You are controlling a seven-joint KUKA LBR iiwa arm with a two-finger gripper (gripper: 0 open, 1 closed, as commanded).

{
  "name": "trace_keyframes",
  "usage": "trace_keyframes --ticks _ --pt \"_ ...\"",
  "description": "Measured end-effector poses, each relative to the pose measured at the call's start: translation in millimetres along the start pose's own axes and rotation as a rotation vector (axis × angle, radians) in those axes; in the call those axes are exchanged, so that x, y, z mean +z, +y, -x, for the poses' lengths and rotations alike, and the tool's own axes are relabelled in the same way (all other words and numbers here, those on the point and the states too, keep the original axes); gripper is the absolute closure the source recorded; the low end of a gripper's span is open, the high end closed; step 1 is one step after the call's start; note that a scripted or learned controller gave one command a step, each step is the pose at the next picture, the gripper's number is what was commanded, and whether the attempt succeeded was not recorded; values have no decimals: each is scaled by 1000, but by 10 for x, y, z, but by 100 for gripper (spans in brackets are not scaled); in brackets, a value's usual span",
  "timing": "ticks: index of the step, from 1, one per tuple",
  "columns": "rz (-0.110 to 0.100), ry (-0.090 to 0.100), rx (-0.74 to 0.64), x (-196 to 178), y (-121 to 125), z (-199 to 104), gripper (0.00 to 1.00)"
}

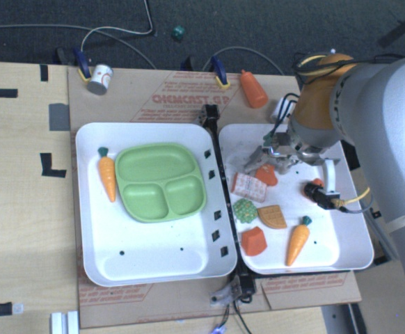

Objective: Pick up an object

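The gripper (268,160) hangs low over the right bin (342,252), directly above an orange-red piece (266,175) that touches a pinkish wrapped block (248,186); whether it grips anything cannot be told. Close around lie a green knobbly ball (245,210), a tan wedge (273,217), a red chunk (254,241) and a carrot (298,241). The wrist hides the fingertips, and a black fitting (321,195) blocks the bin's right side.
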State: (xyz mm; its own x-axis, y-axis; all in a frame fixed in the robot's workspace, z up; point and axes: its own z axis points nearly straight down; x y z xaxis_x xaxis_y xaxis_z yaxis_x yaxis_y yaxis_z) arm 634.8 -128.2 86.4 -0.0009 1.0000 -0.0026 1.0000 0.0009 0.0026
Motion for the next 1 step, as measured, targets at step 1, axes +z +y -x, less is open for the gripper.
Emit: trace_keyframes --ticks 1 --pt "0 0 -1 -98 3 -1 100"
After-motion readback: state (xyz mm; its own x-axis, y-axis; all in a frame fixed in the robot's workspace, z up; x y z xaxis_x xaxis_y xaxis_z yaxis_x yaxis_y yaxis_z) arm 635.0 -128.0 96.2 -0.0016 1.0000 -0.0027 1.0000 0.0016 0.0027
